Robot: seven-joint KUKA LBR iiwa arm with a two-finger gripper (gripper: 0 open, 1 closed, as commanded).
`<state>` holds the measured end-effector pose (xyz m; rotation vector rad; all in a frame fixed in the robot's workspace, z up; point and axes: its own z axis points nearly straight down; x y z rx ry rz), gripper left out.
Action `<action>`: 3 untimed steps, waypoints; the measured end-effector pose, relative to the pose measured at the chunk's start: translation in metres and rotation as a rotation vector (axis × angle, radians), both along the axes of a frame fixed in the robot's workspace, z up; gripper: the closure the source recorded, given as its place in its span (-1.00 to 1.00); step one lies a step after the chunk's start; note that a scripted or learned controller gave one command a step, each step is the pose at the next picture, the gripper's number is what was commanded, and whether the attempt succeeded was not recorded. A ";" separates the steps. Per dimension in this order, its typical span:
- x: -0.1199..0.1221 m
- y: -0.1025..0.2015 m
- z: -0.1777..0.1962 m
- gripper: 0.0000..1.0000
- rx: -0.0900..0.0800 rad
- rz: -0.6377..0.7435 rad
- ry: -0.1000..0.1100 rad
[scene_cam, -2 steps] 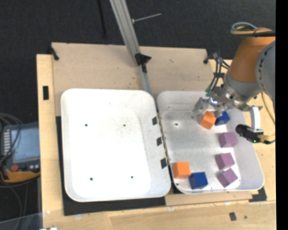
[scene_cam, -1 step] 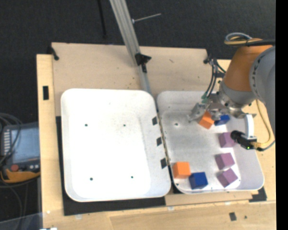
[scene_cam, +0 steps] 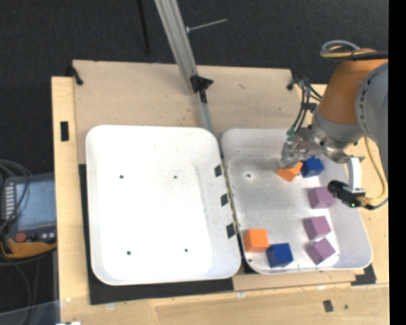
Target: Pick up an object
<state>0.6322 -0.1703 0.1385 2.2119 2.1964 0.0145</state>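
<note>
The gripper [scene_cam: 292,156] is poised directly over a small orange block [scene_cam: 289,174] in the right bin [scene_cam: 257,147], beside a blue block [scene_cam: 312,167]. The claw's state cannot be told. A grasp appears underway; a clean lift is called for next.

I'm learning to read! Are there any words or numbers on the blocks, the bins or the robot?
No readable text anywhere.
Blocks such as the orange block and blue block: plain faces.
White bins: only small dark dots.
Screen device at the left edge: too blurred to read.
Robot arm: no lettering visible.
</note>
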 end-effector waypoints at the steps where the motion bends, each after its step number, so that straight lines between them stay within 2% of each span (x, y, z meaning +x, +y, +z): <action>1: -0.003 -0.002 0.045 1.00 0.009 0.000 0.018; 3: 0.007 -0.006 0.161 1.00 0.008 0.010 0.016</action>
